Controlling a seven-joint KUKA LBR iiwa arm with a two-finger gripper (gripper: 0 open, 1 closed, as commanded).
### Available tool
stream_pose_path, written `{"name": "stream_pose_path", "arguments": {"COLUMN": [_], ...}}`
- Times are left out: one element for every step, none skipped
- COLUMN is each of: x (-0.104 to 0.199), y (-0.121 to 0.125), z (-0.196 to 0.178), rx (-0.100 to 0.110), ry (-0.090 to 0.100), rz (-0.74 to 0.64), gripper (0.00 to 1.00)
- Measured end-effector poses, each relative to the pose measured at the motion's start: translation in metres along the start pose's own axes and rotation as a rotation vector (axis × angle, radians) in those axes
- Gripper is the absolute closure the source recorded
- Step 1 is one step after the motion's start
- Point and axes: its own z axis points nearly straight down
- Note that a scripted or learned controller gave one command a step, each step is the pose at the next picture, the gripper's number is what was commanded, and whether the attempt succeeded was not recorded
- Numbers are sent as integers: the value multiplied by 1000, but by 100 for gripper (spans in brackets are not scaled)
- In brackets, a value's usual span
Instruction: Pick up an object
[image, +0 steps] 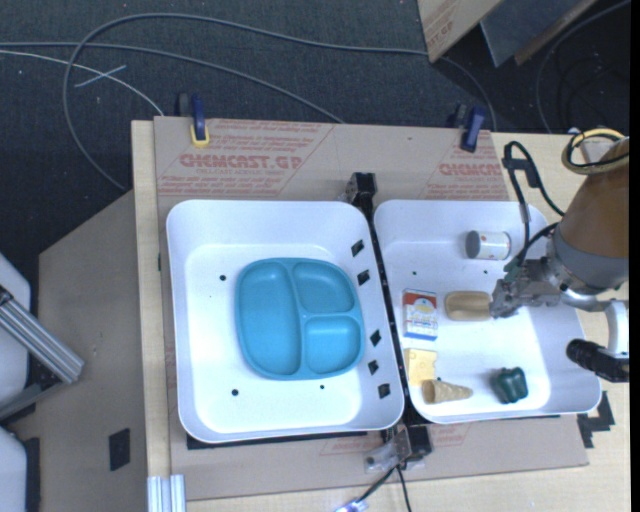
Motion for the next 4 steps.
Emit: {"name": "stream_pose_path", "arguments": {"x": [0,0,0,42], "y": [-6,-4,-3,15], "z": [-61,-105,-130,-131], "rx": [-6,-6,-4,-2], "ry": [-3,-3,-3,0], "rz": [-1,-2,-2,-6], "gripper": [100,100,100,100]}}
